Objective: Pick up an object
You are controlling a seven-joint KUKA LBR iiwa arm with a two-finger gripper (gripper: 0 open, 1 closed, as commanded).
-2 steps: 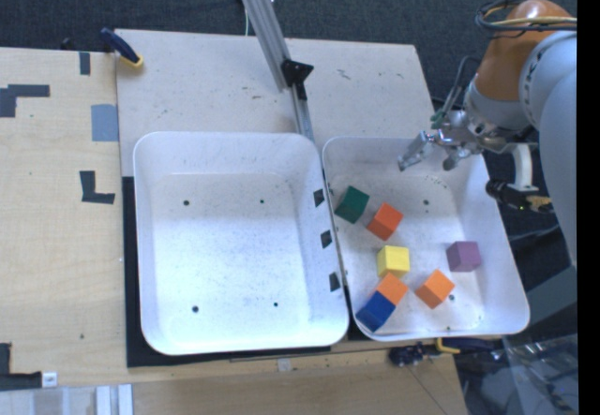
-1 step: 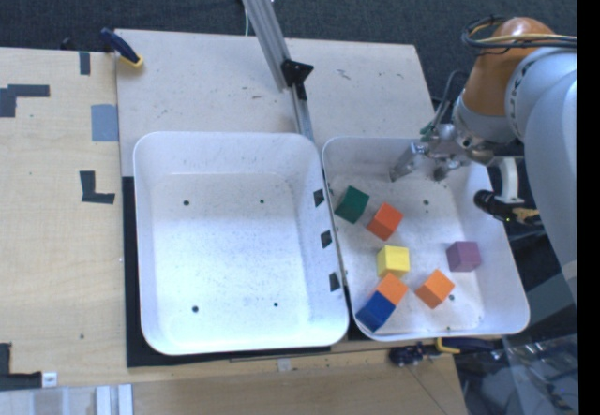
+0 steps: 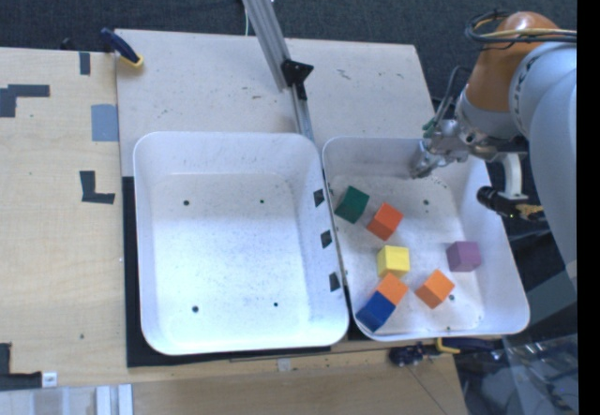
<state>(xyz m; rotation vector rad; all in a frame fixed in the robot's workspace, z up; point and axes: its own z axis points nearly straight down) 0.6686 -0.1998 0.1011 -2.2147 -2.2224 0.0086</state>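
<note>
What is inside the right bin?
The right bin holds six blocks: green, red-orange, yellow, purple, orange, and another orange touching a blue one. The gripper hangs over its far end, covering some of the floor there.

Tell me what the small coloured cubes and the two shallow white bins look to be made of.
Small coloured cubes, such as the yellow cube and the green cube: likely painted wood or foam; matte, flat faces, crisp edges, no glare. Which one is unclear.
Right shallow white bin and left shallow white bin: probably moulded plastic; smooth, rounded rims and corners, faint sheen, dark speckling on the floors.
</note>
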